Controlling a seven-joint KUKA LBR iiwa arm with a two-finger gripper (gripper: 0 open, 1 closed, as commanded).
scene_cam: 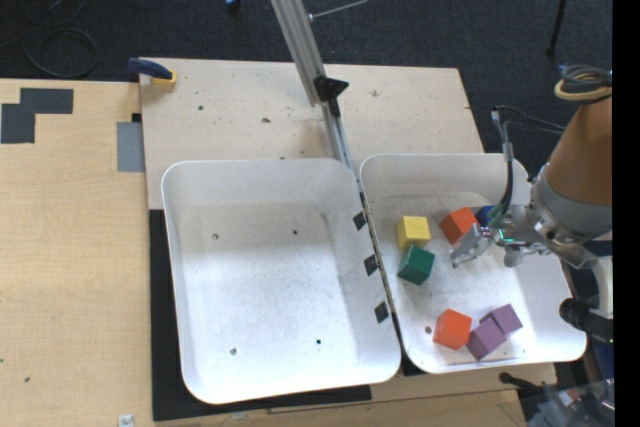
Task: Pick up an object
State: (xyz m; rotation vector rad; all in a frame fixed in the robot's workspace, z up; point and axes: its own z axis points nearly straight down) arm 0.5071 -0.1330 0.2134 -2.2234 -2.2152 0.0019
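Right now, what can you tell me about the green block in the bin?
The green block is a small cube with a dark, plain green colour and what looks like a matte, smooth surface. It sits a little turned in the right bin, close to the wall between the two bins. A yellow block sits just behind it, so close that I cannot tell if they touch. The gripper is off to its right, apart from it.

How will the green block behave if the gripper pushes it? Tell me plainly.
The green block looks flat-faced and rigid, so it would probably slide, not roll. It sits by the yellow block, so a push that way may shove both.
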